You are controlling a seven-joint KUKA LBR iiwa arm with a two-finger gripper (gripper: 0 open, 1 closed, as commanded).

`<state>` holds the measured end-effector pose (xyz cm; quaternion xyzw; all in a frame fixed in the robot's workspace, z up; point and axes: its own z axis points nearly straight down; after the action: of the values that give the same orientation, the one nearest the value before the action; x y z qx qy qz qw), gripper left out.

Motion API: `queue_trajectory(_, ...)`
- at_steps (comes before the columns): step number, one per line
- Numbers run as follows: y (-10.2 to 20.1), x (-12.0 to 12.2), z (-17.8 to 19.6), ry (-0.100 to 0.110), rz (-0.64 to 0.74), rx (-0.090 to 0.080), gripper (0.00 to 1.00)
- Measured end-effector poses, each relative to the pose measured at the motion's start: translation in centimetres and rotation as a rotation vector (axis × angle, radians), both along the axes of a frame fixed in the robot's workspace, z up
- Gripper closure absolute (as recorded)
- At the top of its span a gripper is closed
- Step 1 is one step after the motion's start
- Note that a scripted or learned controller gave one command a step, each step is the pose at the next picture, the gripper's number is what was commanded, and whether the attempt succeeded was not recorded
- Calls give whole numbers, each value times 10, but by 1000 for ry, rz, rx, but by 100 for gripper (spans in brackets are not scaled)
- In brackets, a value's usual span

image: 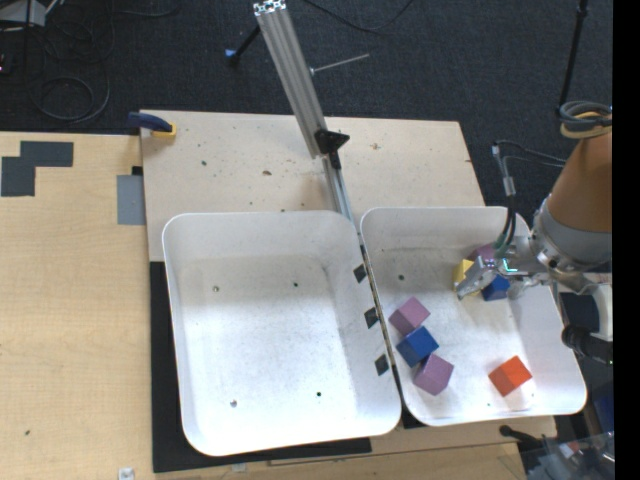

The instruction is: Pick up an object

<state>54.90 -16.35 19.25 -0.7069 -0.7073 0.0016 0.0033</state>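
A pale wooden bench [250,168] bears two white bins. In the right bin [440,230], the gripper [484,280] is low; whether it is clenched cannot be told. A blue block [495,288] and yellow block [464,270] touch it. Farther left lie purple cube [409,316], blue cube [417,345], another purple cube [433,374]; an orange cube [511,376] sits near the front.

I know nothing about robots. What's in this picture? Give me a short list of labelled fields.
Bins: left bin and right bin, side by side
Blocks in right bin: two purple blocks, blue block, orange block
At the arm's tip: yellow block and another blue block
End effector: low over the right bin, beside those two blocks
Holding anything: cannot tell
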Motion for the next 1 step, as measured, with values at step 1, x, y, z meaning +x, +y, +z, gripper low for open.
queue_trajectory(1,-1,1,2,-4,-2,-1,0)
